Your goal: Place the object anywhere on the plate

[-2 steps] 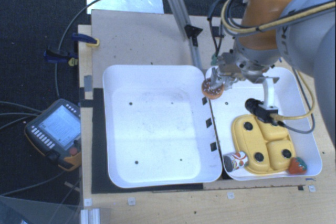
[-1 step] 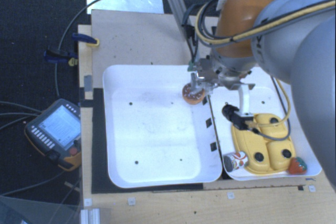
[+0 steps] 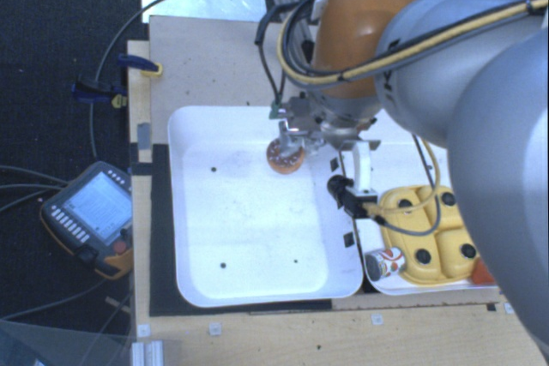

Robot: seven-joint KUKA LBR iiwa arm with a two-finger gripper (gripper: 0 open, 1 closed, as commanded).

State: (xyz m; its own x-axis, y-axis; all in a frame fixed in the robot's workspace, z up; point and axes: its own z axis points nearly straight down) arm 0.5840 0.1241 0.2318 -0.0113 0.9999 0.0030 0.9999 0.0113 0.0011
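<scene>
The gripper point(image 3: 287, 141) hangs over the upper right part of the left bin point(image 3: 214, 261), with a small round brown doughnut-like object point(image 3: 284, 157) right at its fingertips. The fingers appear closed around the object's top, though the view is too coarse to be sure of the grip. A yellow plate point(image 3: 429, 244) lies in the right bin point(image 3: 403, 152), beside a small can point(image 3: 384, 263).

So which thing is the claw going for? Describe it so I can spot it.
Find the left white bin. Near its top edge, right under the claw, sits a small round orange-brown donut. It is the only thing in that bin; the yellow plate and can lie in the right one.
</scene>
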